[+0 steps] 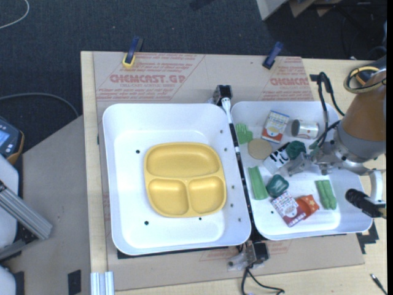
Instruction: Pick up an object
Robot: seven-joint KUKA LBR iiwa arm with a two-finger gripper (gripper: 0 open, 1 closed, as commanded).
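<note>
My gripper [306,163] hangs low over the middle of the right bin [351,225], at the end of the grey arm with its orange band [367,117]. Just left of it lie a dark green object [295,147] and a white-and-black item [279,157]. A dark teal piece [277,184] and a red packet [295,207] lie below-left of it. A green block [325,193] lies right below it. Nothing shows clearly between the gripper's tips.
The right bin also holds a silver cylinder [304,128], a small white box [276,125], a tan disc [260,149] and two green pieces [244,133] [256,182]. In the left bin [120,165] sits a yellow divided plate [185,178].
</note>
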